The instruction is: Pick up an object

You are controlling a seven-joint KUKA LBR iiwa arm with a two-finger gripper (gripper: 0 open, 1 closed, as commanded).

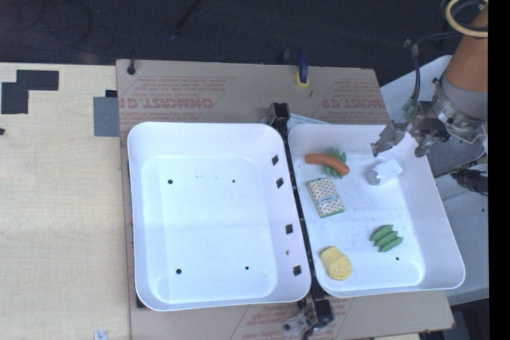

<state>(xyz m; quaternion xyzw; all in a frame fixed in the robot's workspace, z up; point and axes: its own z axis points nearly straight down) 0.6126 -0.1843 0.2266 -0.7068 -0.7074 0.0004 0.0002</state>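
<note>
The gripper (405, 141) is hovering at the upper right of the frame, over the far edge of the right bin (442, 251), its fingers spread with nothing between them. Inside the bin are lying a carrot (327, 162), a checkered packet (325, 197), green pods (386, 237) and a yellow corn piece (336, 263).

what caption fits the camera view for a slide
Gripper open above the right bin, which holds a carrot, peas and corn.
</note>
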